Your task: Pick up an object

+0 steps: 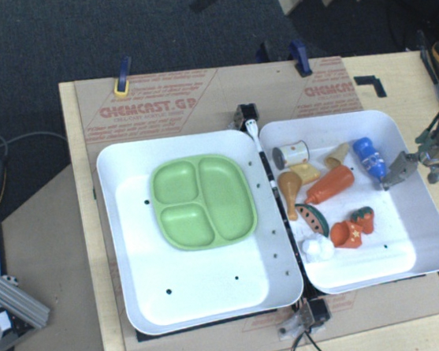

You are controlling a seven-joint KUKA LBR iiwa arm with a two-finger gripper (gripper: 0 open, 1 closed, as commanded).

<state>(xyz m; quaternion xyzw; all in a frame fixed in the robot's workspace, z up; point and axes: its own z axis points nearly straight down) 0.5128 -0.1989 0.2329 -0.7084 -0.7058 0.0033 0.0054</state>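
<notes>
Poised at the right bin's (426, 209) right wall: gripper (404, 168), fingers' state impossible to tell, just beside a blue bottle (369, 157). Clustered in that bin: orange carrot (330, 185), watermelon slice (313, 219), strawberry (351, 229), small can (291, 154). In the left bin (137, 284): a green divided plate (204, 201).

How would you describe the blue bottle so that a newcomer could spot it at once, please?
Look in the right white bin, toward its far right corner. There the blue bottle lies on its side, next to the orange carrot. It is the bin's sole blue item.
</notes>
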